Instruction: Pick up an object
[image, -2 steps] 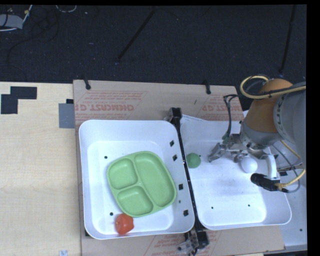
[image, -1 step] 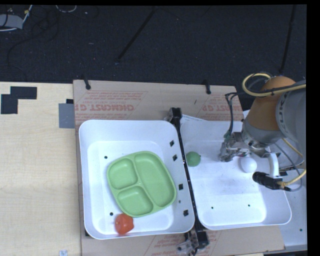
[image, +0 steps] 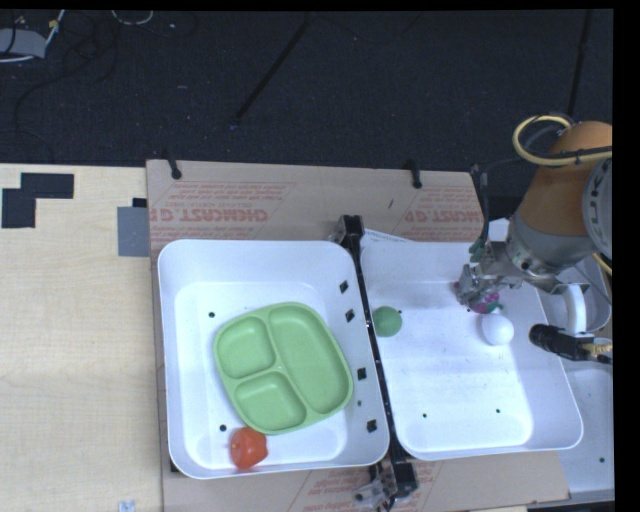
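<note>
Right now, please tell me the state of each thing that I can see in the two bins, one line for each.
Green divided plate: flat, left bin.
Orange object: beside the plate's near edge.
Green ball: right bin, by the divider.
White ball: right bin, just below the gripper.

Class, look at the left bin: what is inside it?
The left bin holds a green divided plate with three compartments, and an orange-red object lying beside the plate's near edge. Whatever lies under the plate is covered.

Grey arm (image: 560, 225) from the right, pincer (image: 482, 290) low, pointing left.
</note>
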